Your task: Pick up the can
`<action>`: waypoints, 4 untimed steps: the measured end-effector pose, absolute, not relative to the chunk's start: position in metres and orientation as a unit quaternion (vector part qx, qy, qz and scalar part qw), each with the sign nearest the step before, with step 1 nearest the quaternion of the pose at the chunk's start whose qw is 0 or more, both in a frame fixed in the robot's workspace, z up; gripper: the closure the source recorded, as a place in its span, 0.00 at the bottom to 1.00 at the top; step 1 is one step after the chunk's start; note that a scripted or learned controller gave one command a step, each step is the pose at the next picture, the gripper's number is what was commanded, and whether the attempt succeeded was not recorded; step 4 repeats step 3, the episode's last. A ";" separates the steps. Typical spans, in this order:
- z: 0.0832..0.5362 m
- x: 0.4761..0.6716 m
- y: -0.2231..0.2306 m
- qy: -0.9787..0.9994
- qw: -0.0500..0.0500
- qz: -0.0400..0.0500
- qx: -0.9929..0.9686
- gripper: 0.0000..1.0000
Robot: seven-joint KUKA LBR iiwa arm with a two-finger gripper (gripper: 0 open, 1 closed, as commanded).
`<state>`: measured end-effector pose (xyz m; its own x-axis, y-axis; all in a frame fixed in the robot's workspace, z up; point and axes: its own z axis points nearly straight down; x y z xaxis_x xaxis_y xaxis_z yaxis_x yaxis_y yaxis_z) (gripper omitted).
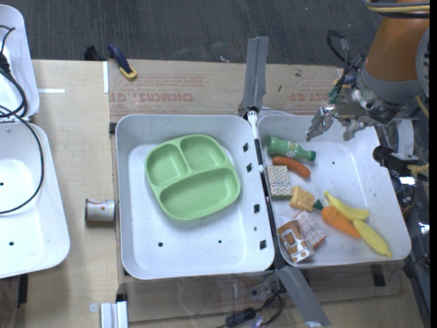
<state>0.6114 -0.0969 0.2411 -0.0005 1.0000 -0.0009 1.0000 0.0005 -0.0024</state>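
Observation:
The can (pixel 101 211) is small and silver with an orange-brown end. It lies on its side on the wooden bench, just outside the left wall of the left bin (pixel 130 238). My gripper (pixel 334 128) hangs over the back of the right bin (pixel 392 203), far to the right of the can. Its fingers (pixel 317 126) are spread open with nothing between them. The grey arm with its orange band (pixel 399 36) rises behind it at the upper right.
A green divided plate (pixel 194 176) lies in the left bin. The right bin holds a green bottle (pixel 290 148), an orange sausage (pixel 291 167), a cracker box (pixel 278 181), a cheese wedge (pixel 302 198), a carrot (pixel 339 221), bananas (pixel 372 238) and a snack packet (pixel 300 236). A white tub (pixel 27 197) stands left of the can.

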 end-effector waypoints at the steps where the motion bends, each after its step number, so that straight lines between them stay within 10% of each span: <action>1: 0.207 0.549 -0.164 -0.716 0.001 0.001 -0.698 0.00; 2: 0.096 0.481 -0.167 -0.612 0.002 0.001 -0.791 0.00; 3: 0.091 0.570 -0.202 -0.625 0.002 -0.001 -0.781 0.00; 4: 0.091 0.570 -0.202 -0.625 0.002 -0.001 -0.781 0.00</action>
